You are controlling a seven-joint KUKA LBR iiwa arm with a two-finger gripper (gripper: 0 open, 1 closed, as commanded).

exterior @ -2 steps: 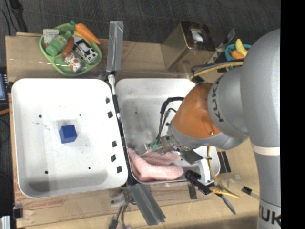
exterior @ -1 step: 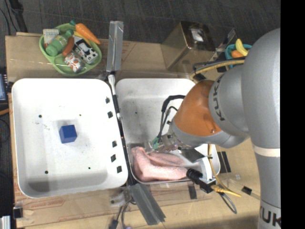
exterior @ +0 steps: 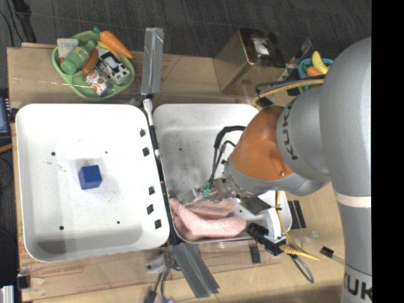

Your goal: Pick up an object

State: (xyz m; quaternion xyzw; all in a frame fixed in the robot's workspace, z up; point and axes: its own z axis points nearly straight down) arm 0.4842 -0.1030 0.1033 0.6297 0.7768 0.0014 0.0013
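My gripper (exterior: 211,193): down at the pink cloth's (exterior: 205,219) upper edge, grip state cannot tell | cloth: bunched in right bin (exterior: 189,125), near corner | blue cube (exterior: 90,176): well left of cloth, in left bin (exterior: 38,131) | hidden: my wrist covers cloth's right end.

Arm (exterior: 297,150) low, tool (exterior: 213,193) down.

You are looking at a robotics lab test bench, not a home or shop. Two shallow white bins (exterior: 38,169) sit side by side on a cardboard-covered bench (exterior: 189,68), over dark carpet at the top of the frame. A grey KUKA arm (exterior: 341,125) with an orange band fills the right side. At upper left, a green bowl (exterior: 66,74) holds toy food props.
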